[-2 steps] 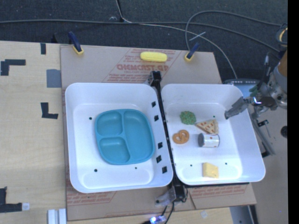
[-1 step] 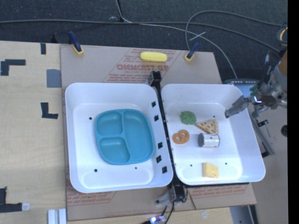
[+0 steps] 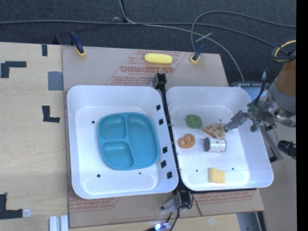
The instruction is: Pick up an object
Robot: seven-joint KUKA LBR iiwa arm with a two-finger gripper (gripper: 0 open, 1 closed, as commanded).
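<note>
The jaws (image 3: 230, 124) reach into the right bin from three o'clock, and whether they stand parted or closed cannot be told from this slant; their tip lies just beside the pizza slice, and nothing shows between them.

The table (image 3: 29, 129) is pale wood with dark tape marks at its nine o'clock side. On it lies a cardboard sheet (image 3: 130, 71) printed with red lettering, pinned at twelve o'clock by two clamps with blue handles (image 3: 77, 44). A yellow banana-like toy (image 3: 158, 58) rests on the cardboard at twelve o'clock of the bins, apart from both.

The left bin (image 3: 79, 105) holds a blue divided plate (image 3: 128, 140) at its middle, flat, three compartments up. The right bin (image 3: 255, 167) touches the left along a black seam.

In the right bin the things sit in a loose cluster near the centre. A green broccoli-like piece (image 3: 194, 121) lies at eleven o'clock of the cluster. A tan pizza slice (image 3: 213, 130) sits at its three o'clock, just beside the jaws' tip. A silver can (image 3: 215, 145) lies on its side at six o'clock of the slice, touching or nearly touching it. A brown pretzel (image 3: 186, 141) lies at nine o'clock of the can, apart from it. A yellow cheese wedge (image 3: 216, 175) sits alone at six o'clock, near the bin's front wall.
</note>
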